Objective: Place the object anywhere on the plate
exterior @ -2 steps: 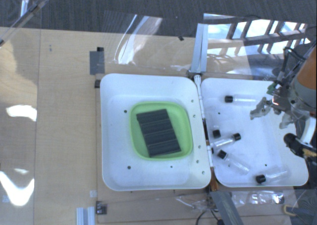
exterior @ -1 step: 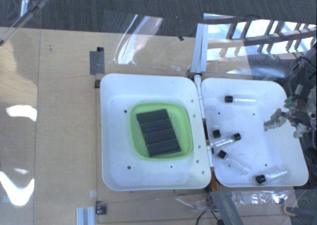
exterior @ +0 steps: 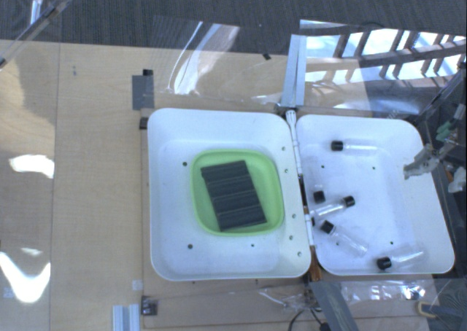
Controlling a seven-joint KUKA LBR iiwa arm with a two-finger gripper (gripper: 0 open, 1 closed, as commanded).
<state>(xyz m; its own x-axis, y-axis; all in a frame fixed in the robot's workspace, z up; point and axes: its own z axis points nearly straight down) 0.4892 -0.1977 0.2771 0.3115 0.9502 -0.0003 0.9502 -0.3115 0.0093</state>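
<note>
camera view shows a dark ridged block (exterior: 233, 195) already lying flat on the green plate (exterior: 200, 176), which sits in the left bin (exterior: 164, 198). judged from that, the placing looks done, if that block is the object meant. the right bin (exterior: 408, 198) holds several clear vials with black caps (exterior: 332, 208), scattered and apart from one another, none of them on the plate. at the right edge of the right bin a pale part of the arm's hand (exterior: 425, 162) reaches in just over the rim, well apart from the plate and touching no vial. whether its grasp is wide or narrow i cannot tell. nothing shows between its tips, so it seems to carry nothing.
</note>
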